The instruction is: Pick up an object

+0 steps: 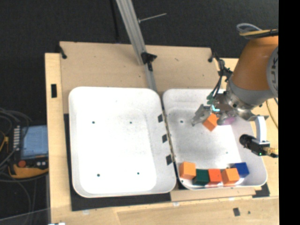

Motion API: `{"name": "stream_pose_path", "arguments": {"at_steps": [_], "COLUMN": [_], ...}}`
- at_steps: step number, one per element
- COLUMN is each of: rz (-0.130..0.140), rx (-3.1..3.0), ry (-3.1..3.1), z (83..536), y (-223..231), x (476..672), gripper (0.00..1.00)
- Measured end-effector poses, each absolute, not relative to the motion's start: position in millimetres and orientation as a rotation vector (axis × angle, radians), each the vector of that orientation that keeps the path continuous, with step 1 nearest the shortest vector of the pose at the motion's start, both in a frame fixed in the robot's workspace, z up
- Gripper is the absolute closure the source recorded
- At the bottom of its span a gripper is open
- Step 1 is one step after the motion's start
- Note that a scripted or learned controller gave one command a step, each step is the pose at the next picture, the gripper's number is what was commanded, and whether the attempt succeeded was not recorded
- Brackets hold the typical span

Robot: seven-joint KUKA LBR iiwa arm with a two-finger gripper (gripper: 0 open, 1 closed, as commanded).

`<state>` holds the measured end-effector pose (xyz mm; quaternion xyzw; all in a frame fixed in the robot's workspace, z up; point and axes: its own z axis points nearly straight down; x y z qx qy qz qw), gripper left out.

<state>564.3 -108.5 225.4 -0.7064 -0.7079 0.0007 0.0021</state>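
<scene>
My gripper (207, 118) hangs over the right bin (187, 102), in its upper middle part. A small orange block (211, 122) sits tilted between the grey fingers (198, 116), and the gripper is shut on it. The block looks lifted a little off the bin floor. The arm's orange band and grey wrist rise behind it to the right. Just right of the block, a small pink piece (229, 121) peeks out from under the wrist.
Along the right bin's front wall lie several blocks: an orange one (188, 169), a green one (202, 176), two more orange ones (214, 175) (230, 175) and a blue one (241, 168). The left bin (75, 125) lies beside it. A metal pole (136, 32) slants at the back.
</scene>
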Motion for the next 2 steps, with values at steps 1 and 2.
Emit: {"name": "stream_pose_path", "arguments": {"at_steps": [1, 2], "rz": [-0.003, 0.006], "rx": [-2.221, -2.225], "ry": [-2.222, -2.217], "z": [228, 183], "y": [-109, -115], "x": [565.3, 570.7], "gripper": [0.0, 0.0]}}
